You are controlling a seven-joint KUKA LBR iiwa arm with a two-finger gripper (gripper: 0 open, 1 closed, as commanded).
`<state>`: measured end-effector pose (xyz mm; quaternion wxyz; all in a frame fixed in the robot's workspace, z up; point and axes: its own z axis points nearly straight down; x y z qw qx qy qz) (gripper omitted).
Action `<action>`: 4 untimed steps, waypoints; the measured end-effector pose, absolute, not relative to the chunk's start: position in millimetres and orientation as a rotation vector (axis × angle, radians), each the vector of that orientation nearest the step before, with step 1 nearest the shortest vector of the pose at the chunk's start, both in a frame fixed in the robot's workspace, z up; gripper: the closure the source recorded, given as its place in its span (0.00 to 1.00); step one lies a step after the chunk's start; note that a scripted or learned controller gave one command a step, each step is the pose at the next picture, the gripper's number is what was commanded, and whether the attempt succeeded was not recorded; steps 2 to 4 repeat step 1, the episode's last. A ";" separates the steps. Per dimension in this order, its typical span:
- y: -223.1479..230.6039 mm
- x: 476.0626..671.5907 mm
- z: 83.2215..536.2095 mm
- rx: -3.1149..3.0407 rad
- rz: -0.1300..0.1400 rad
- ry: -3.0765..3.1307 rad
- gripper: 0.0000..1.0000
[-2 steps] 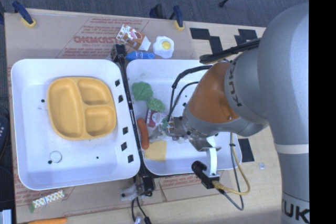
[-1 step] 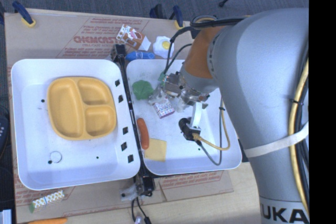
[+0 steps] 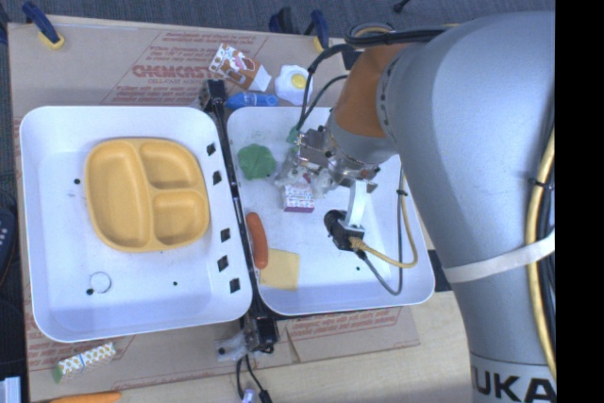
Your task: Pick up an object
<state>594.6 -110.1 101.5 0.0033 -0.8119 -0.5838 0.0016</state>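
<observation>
You can't tell how the gripper is set; the small carton lies just under it, and crowding by the green piece risks a miss.

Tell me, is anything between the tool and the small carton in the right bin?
Nothing visible. The tool hangs right over the small carton in the right bin. The green piece lies beside it to the left, the sausage below-left, both apart.

On my arm's base I read "UKA" — and red "CHEMCAS" on the cardboard behind the bins.
</observation>
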 end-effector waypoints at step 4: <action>-79.8 627.4 192.6 -2.467 0.001 -1.942 1.00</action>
